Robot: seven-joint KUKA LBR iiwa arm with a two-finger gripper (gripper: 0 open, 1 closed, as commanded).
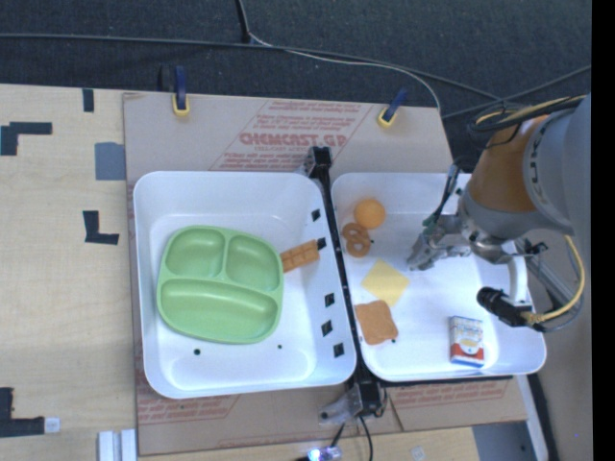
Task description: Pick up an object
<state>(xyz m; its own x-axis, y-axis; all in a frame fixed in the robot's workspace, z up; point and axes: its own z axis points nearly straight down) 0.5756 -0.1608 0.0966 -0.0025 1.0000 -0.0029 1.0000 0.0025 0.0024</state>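
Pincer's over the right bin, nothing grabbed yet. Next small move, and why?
Probably shift the pincer slightly toward the flat yellow cheese slice and lower it. The slice is the nearest item, lying just below-left of the tip in the right white bin, apart from the brown toast piece.

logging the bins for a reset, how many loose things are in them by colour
green: 1, the divided plate in the left bin
orange or brown: 4, a ball, a ring, a toast slice, a flat strip
yellow: 1, a cheese slice
white with red: 1, a small carton
total: 7
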